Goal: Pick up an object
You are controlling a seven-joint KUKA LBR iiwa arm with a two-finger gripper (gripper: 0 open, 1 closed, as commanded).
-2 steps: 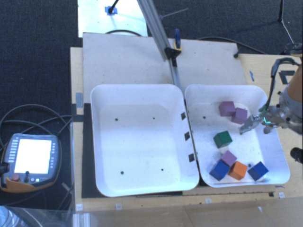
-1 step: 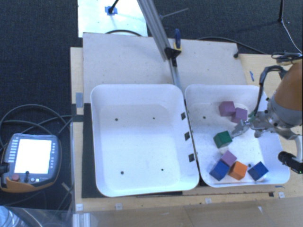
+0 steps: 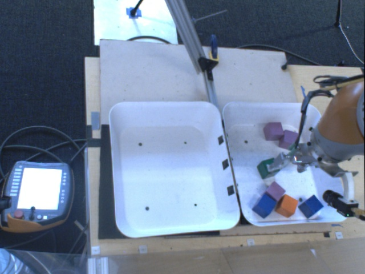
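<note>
Blocks all sit in the right bin (image 3: 251, 116), left bin (image 3: 165, 119) has none, so my arm reaches in from the right and works over that one. Hand (image 3: 279, 163) is low in the bin, right at the green block (image 3: 265, 168), which lies near the bin's middle, just left of my fingers. Looks like contact or close to it, but I can't tell if the hand is spread or pinched from this angle, and I don't see the block between the fingers, so not calling it a grasp.

Green is a sensible target: it sits apart from the rest. Two purple blocks (image 3: 279, 133) are touching each other up toward the far wall. Near the front wall, a small purple block (image 3: 276, 189), blue block (image 3: 264, 205), orange block (image 3: 287, 205) and second blue block (image 3: 310, 206) are packed close. Crowded picks there would risk nudging neighbours.

My read: pre-grasp or closing stage, lift not yet done.
</note>
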